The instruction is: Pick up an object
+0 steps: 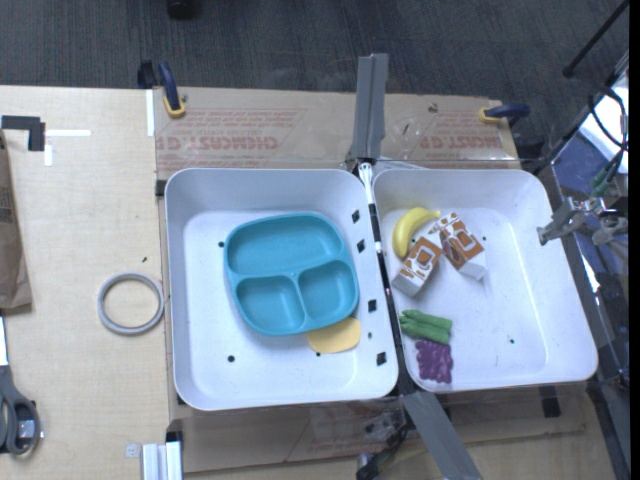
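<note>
two shallow white bins sit side by side on the bench, and every candidate for my pick lies to the left of where my arm comes in. the nearer right-hand white bin (560, 268) holds 5 things, all crowded against its left wall by the divider: a yellow toy banana (410, 230), 2 small orange-and-white cartons (420, 264) (464, 248), a green pea pod (426, 324) and a purple bunch of grapes (434, 361).

the banana touches the left carton, and the 2 cartons lean together, so that group looks awkward to me. the pea pod lies apart from them, its long axis running roughly left to right, with the grapes just beside it toward the bin's near wall. i judge the pod or the grapes the cleaner targets, closing across the pod's short width.

the right half of this bin's floor is bare, giving me open room to travel in; the left wall is the edge to mind.

the left-hand white bin (190, 268) lies farther off, with a blue 3-part plastic plate (292, 273) and a flat yellow piece (336, 338) tucked at the plate's near edge. whether my gripper is apart or together, i cannot tell.
</note>
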Robot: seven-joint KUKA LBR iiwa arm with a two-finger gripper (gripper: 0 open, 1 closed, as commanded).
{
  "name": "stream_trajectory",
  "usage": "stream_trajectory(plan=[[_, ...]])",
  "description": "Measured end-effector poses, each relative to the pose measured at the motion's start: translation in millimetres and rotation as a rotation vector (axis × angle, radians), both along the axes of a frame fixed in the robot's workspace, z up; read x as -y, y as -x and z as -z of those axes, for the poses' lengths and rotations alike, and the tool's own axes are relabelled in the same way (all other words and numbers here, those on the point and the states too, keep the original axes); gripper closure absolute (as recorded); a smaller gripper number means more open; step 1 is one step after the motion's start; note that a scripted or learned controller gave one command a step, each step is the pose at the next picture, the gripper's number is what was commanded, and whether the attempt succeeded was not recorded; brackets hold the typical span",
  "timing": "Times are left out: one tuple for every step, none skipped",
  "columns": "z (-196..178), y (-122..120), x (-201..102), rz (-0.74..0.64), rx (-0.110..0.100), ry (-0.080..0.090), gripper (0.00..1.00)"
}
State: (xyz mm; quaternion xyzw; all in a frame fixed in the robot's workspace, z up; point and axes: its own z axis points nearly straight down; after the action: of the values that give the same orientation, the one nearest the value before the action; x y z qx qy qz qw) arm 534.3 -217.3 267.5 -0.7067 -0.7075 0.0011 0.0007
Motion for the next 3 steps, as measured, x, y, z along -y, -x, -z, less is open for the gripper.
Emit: stream_trajectory(plan=[[64.5, -72.3, -8.7, 0.157, 0.001, 0.001, 0.0], [153.6, -78.0, -57.7, 0.158, 0.025, 0.004, 0.0], [159.7, -55.6, -71.6, -0.022, 0.04, 0.009, 0.0]])
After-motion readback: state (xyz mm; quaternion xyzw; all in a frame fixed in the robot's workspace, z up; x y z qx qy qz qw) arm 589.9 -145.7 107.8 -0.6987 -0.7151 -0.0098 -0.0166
